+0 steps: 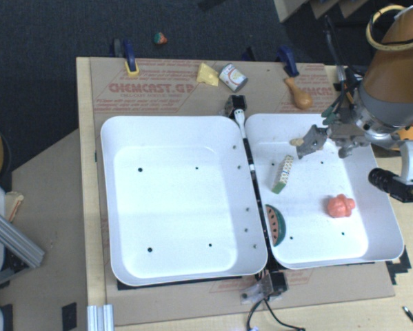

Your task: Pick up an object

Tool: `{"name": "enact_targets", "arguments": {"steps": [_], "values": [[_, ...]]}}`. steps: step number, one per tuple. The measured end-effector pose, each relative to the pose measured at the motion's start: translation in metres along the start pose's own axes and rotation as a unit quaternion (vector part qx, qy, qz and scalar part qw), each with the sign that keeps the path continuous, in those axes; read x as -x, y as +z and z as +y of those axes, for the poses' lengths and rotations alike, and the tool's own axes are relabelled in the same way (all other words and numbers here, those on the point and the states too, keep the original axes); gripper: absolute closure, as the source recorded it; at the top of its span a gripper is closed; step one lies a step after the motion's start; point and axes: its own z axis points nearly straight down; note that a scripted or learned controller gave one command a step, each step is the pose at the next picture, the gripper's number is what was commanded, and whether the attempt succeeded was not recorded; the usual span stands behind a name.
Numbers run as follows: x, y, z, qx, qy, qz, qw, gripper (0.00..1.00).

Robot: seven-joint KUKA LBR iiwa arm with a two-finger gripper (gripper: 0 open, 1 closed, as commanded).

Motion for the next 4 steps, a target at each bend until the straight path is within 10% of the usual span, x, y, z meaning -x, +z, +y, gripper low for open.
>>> {"name": "enact_targets", "arguments": {"steps": [1,2,3,4], "values": [[0.123,-0.012,-0.006,0.002,0.005,-0.004,1.0,0.0],[0.115,-0.022,-0.004,0.003,0.0,-0.002,1.0,1.0],[0.125,-0.215,-0.07,0.01,0.001,-0.005,0.9999,1.0],[0.086,-0.233,-0.085,0.004,-0.002,-0.001,1.0,1.0]]}}
